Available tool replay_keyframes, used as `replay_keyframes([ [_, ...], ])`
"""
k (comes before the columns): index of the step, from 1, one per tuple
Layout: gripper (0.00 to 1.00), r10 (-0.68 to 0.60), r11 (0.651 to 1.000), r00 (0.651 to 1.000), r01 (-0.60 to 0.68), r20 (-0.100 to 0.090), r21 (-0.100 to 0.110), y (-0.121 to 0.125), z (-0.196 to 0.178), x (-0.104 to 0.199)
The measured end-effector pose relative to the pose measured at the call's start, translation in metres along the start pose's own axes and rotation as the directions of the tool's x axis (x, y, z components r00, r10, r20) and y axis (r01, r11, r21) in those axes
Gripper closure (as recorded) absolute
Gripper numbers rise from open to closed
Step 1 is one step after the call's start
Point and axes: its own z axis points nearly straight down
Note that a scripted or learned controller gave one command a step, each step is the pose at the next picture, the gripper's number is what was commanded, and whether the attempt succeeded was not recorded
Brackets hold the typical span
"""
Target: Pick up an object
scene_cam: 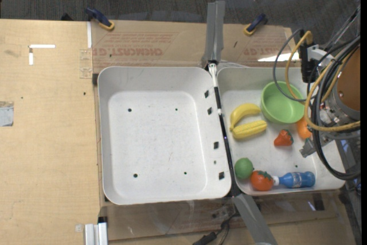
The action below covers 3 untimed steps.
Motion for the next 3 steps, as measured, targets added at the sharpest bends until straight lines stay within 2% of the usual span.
replay_keyframes([
  [1,1.00,-0.288,0.958,0.958,0.288,-0.007,0.007,0.024,0.101,0.042],
  [2,1.00,0.202,0.979,0.979,-0.202,-0.003,0.011,-0.002,0.101,-0.036],
  [3,1.00,-0.172,0.985,0.985,0.172,0.002,-0.002,0.007,-0.066,-0.018],
])
